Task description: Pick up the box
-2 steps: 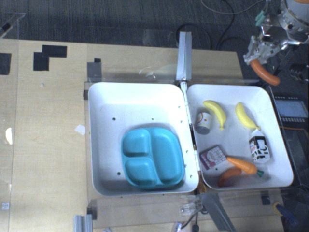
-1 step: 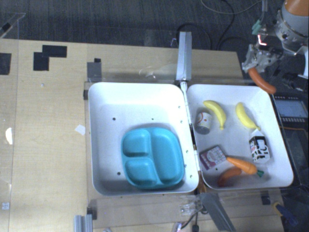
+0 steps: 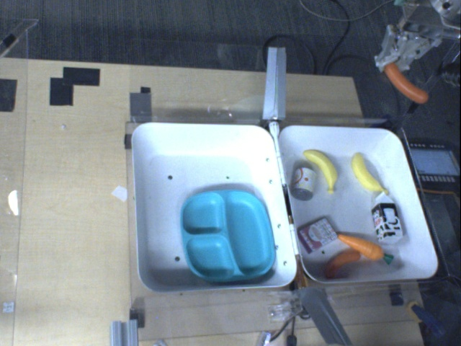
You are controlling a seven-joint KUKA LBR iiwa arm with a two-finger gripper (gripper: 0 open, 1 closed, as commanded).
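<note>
On the left, the light wooden worktop (image 3: pixel 65 193) carries a few black square markings; none of them reads as writing. The left shallow white plastic bin (image 3: pixel 155 157) holds a turquoise three-compartment plastic tray (image 3: pixel 227 235), which bears no label and has no part in the task.

In the right shallow white plastic bin (image 3: pixel 403 150), the small maroon and white cardboard box (image 3: pixel 318 234) lies flat near the lower left corner, close to the divider wall. Its print is too small to read. Just beside it lie a long orange plastic carrot (image 3: pixel 362 246) and a reddish rounded item (image 3: pixel 340 262), so a descent slightly off target could catch one of those instead, or shove the box against the wall. Lying flat, the box may also offer little edge to pinch. Further up sit a small grey tin can (image 3: pixel 303 182), two yellow plastic bananas (image 3: pixel 323 167), and a white carton with bold black lettering (image 3: pixel 387 220), whose letters I cannot make out; being box-like, it might be mistaken for the target.

At the top right, outside the bins, the tool (image 3: pixel 400 62) hangs high and appears clamped on an orange sausage-shaped toy (image 3: pixel 406 83), well apart from the box. With that item in its grip it cannot take the box
</note>
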